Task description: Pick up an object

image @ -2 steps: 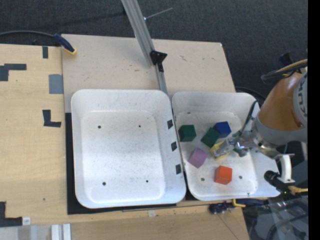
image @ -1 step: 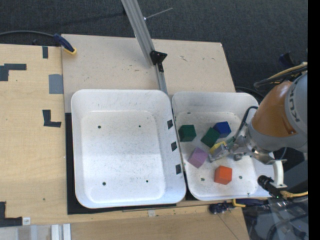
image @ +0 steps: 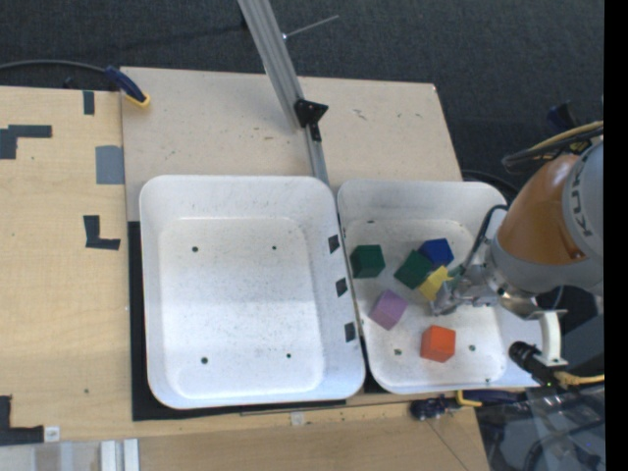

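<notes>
Six small blocks lie in the right bin [image: 491,199]. Nearest the camera is the orange block [image: 439,342], then the purple one [image: 389,309]; farther back sit the yellow block [image: 433,282], two green blocks [image: 367,260] [image: 412,269] and the blue one [image: 438,252]. The tool [image: 448,295] is low, just beside the yellow block. Whether it grips anything I cannot tell. This looks like the grasp step; next, probably, a clean close and straight lift. The left bin [image: 157,204] sits beside it on the desk [image: 196,116].
</notes>
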`<action>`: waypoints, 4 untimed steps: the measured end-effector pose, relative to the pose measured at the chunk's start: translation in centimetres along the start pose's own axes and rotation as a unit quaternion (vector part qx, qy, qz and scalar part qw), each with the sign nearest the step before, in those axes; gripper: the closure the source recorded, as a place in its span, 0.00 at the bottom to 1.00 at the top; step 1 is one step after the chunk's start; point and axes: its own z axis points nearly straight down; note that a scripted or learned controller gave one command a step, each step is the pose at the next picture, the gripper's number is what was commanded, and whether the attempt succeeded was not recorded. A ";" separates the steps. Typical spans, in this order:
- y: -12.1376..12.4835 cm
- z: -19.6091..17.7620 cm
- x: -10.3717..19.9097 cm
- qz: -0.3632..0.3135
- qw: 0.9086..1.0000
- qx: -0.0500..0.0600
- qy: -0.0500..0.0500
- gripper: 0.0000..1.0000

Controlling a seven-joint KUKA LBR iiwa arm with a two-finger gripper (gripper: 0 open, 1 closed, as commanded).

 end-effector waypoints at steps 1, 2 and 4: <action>-0.6 -4.7 0.6 0.000 1.000 -0.003 -0.001 1.00; 0.0 -10.3 1.5 -0.001 1.000 -0.004 -0.002 1.00; 0.7 -13.6 6.3 -0.002 1.000 -0.002 0.000 1.00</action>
